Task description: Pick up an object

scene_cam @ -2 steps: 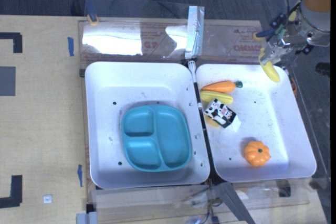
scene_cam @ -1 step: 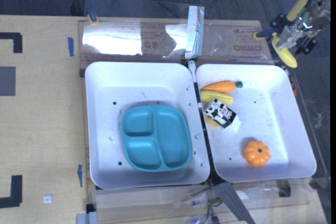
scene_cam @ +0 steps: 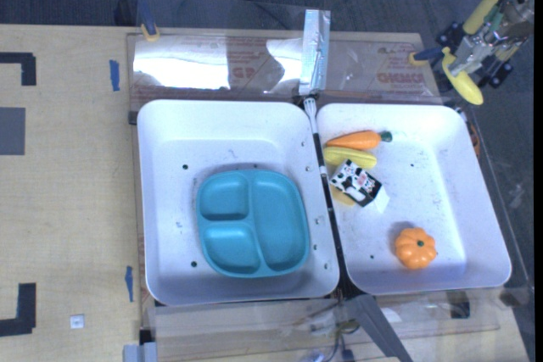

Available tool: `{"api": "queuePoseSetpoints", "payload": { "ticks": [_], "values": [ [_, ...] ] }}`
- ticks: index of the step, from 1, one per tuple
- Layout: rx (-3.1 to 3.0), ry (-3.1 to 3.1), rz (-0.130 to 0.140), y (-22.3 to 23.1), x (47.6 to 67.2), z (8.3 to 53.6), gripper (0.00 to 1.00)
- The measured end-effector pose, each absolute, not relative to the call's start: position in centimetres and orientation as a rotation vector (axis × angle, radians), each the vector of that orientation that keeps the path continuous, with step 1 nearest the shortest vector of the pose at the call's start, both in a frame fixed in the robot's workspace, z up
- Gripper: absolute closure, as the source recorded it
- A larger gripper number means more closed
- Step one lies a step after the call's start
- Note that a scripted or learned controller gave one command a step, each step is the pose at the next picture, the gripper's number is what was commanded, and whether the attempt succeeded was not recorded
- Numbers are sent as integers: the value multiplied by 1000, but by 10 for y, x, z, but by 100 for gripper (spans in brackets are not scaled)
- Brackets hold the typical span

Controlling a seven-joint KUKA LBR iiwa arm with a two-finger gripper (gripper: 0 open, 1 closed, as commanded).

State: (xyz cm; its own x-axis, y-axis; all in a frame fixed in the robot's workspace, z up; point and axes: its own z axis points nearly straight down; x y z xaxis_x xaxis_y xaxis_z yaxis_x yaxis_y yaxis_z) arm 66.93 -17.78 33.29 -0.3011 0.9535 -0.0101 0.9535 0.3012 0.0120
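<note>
The right bin (scene_cam: pixel 445 150) holds several small objects. An orange carrot (scene_cam: pixel 355 140) lies near its back left corner, and a yellow piece (scene_cam: pixel 350 158) sits just in front of it. A black-and-white patterned item (scene_cam: pixel 356 182) rests against the bin's left wall, partly on top of another yellow piece. A small orange pumpkin (scene_cam: pixel 415 247) stands apart from them near the front of the bin.
The left bin (scene_cam: pixel 170 140) holds a teal divided plate (scene_cam: pixel 252 221). A shiny upright strip (scene_cam: pixel 315 51) stands behind the seam between the bins. Yellow clamps and cables (scene_cam: pixel 475 55) hang at the back right, beyond the right bin.
</note>
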Motion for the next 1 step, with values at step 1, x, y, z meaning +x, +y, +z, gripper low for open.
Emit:
{"api": "queuePoseSetpoints", "payload": {
  "ticks": [1],
  "values": [
    [1894,2512,-1,-113,658,280,100]
  ]
}}
